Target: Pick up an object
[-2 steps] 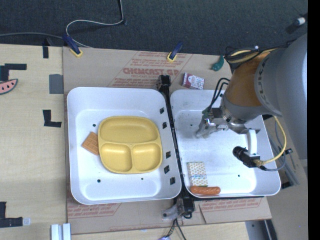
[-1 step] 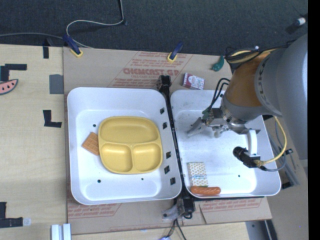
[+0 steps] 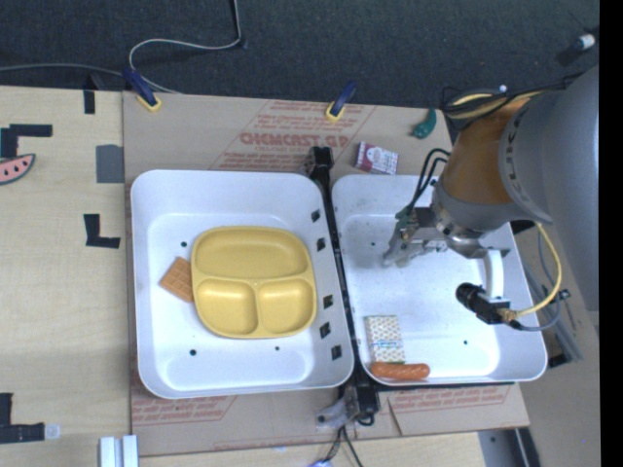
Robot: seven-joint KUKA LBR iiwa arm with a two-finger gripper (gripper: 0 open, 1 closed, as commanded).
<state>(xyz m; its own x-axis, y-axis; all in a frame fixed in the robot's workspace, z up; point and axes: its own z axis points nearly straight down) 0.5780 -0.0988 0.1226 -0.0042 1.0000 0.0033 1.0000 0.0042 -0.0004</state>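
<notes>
Gripper (image 3: 401,243) low in right bin (image 3: 506,363), fingers too small and blurred to judge.

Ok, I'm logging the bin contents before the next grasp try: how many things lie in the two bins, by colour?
Yellow: 1, the divided tray
Tan: 1, the cracker-like piece
Pale patterned: 1, the packet
Orange-red: 1, the sausage-like piece
Total: 4

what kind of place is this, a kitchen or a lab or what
Most likely a robotics lab bench, not a kitchen: a grey robot arm reaches over two white bins, clamps pin a cardboard sheet down, and loose cables trail behind.
</notes>
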